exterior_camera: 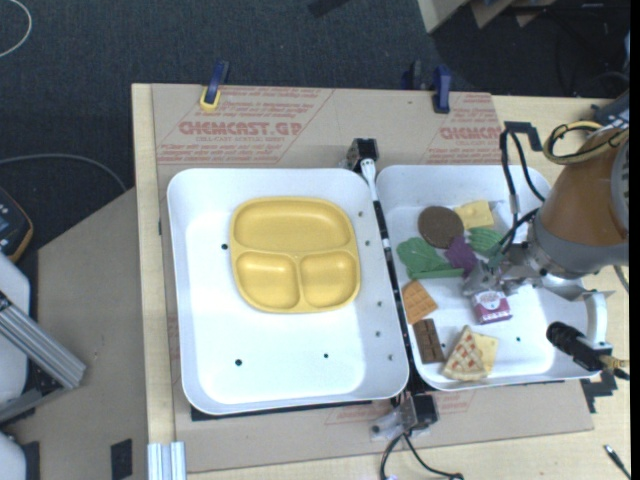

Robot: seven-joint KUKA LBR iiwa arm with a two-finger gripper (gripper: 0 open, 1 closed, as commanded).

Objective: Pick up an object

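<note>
Low, tool point(487, 286) over right bin point(530, 366)

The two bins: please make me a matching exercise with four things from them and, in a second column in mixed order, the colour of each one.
Things:
1. divided tray in the left bin
2. round flat piece
3. bar near the front of the right bin
4. leaf-shaped piece

Colours:
A. green
B. yellow
C. brown, round
D. dark brown, long

Right pairs: 1-B, 2-C, 3-D, 4-A
</note>
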